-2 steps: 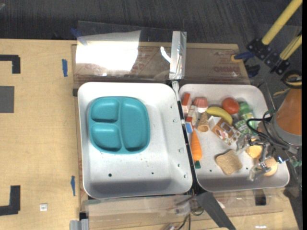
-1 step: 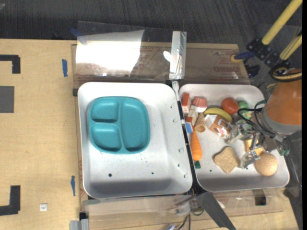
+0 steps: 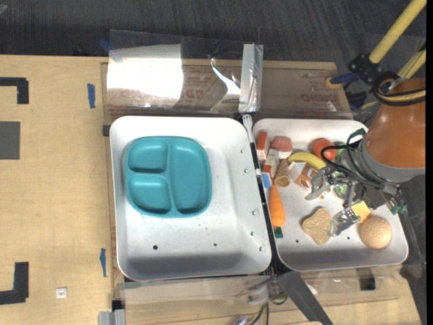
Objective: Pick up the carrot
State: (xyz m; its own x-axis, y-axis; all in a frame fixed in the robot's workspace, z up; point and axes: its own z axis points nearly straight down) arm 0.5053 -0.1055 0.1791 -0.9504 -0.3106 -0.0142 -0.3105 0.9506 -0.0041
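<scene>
The carrot (image 3: 277, 207) is orange with a green end and lies lengthwise along the left wall of the right bin (image 3: 292, 256). My gripper (image 3: 331, 205) hangs over the middle of that bin, to the right of the carrot and apart from it. Its metal fingers (image 3: 316, 189) point down-left toward the toy food, spread apart with nothing between them. The orange band of the arm (image 3: 402, 134) fills the bin's upper right.
Around the gripper lie a banana (image 3: 306, 158), a tomato (image 3: 321, 146), a bread slice (image 3: 316, 225), a tan round roll (image 3: 375, 232) and several small items. The left bin (image 3: 233, 249) holds a teal divided plate (image 3: 167, 175).
</scene>
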